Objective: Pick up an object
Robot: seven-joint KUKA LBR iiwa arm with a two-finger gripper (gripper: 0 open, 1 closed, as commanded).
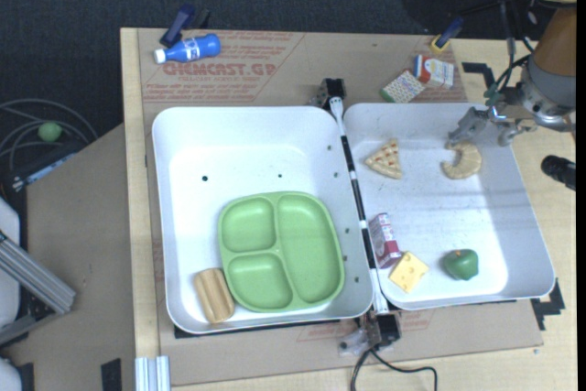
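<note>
Zero objects are lifted so far: the pick is not done, and every candidate lies flat in a bin. The right white bin (526,197) holds five loose things:
- a tan crescent-shaped pastry toy (461,162) near the far right corner
- a triangular pizza-slice toy (385,160) to the left of it
- a small red-and-white packet (382,238) against the divider
- a yellow holed cheese wedge (408,271) near the front edge
- a round green pepper-like toy (461,264) beside the cheese

The left white bin (183,151) holds a green divided plastic tray (279,249), with a tan ridged bread-like block (213,294) touching its front left corner.

The arm reaches in from the right, its orange band visible at the frame edge and the wrist angled down toward the far right part of the right bin. The grey metal two-finger gripper (481,135) sits just behind and above the crescent pastry toy. Its fingers (458,133) look spread apart, with nothing between them. From this slant it is hard to say whether the tips touch the bin floor.

My read is an approach stage, with the crescent the likeliest target since it is nearest. Left to do: come down over an object, close on it, and raise it clear of the bin. The crescent lies low and flat, so a slip or an empty close seems quite possible.
</note>
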